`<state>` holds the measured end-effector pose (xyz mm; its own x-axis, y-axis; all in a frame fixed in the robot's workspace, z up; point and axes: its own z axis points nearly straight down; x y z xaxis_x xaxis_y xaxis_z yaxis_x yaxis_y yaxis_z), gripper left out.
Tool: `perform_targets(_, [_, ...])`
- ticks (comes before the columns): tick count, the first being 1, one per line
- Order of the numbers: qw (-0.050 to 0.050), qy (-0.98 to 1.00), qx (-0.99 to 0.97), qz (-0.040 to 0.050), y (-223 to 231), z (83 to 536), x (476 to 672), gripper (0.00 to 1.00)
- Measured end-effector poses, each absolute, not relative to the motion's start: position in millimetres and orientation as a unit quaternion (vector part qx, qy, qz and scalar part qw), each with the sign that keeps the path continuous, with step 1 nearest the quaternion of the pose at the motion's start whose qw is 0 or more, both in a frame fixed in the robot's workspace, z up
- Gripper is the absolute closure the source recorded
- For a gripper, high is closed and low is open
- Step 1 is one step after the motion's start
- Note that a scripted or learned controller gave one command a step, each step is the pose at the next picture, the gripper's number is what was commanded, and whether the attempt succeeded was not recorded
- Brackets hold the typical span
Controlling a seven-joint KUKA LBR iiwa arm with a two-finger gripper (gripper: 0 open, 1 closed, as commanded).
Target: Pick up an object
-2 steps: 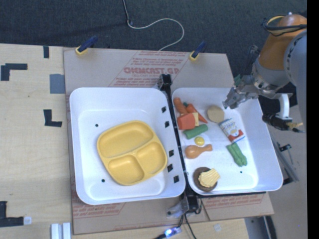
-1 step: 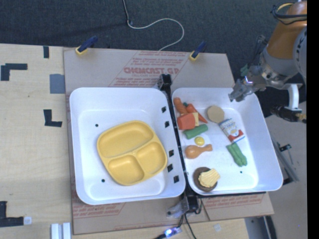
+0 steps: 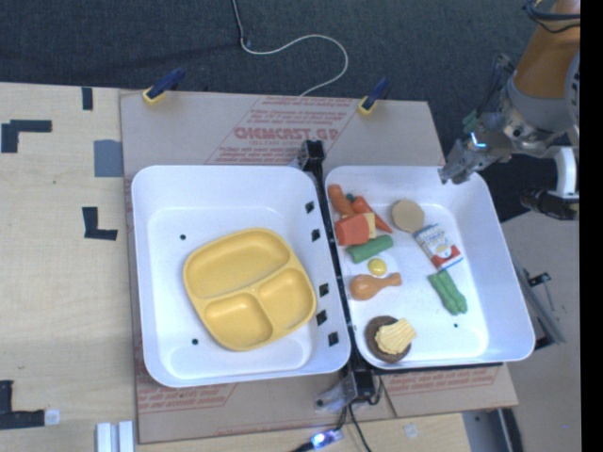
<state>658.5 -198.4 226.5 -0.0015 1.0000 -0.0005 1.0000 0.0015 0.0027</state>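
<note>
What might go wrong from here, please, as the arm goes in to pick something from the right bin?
The gripper hangs over the right bin's far corner rim, so descending there might strike it. The toy foods by the divider are crowded: the orange block, carrot and green pod touch, so a grasp there may slip or catch two.

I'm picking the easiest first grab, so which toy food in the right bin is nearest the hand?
The round tan cookie-like disc, at the bin's upper middle, lies closest to the hand; the red-and-white packet sits just below it, slightly farther.

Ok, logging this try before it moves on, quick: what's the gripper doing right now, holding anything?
Gripper: above the far right corner of the right bin, nothing seen in it; open or shut cannot be told.
</note>
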Motion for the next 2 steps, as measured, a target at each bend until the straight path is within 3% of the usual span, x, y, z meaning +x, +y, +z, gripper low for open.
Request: perform_targets(2, [-0.001, 0.709, 0.706, -0.0002, -115, 227, 585.9, 1.00])
